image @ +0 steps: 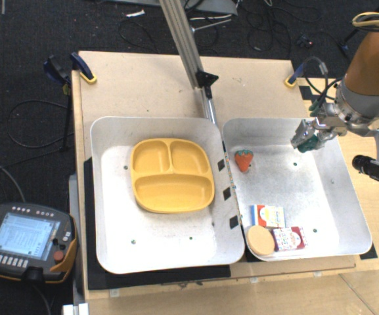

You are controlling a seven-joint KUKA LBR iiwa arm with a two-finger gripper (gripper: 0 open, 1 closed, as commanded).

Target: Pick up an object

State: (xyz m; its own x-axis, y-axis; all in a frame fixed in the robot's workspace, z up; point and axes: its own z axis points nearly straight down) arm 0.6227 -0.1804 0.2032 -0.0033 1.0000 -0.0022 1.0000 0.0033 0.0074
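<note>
Worktop (150,84): carries two white bins side by side.
Left bin (110,241): holds a yellow divided plate (173,176).
Right bin (347,195): my working bin; I hang over its far right corner.
My jaws (306,141): above the bin floor; how wide they stand I cannot tell, and I see nothing between them.
Near cluster: box (268,214), round biscuit (262,241) and red packet (288,238), touching one another, well apart from me.
Strawberry (244,160): likeliest target, to my left and slightly nearer, standing alone.
</note>
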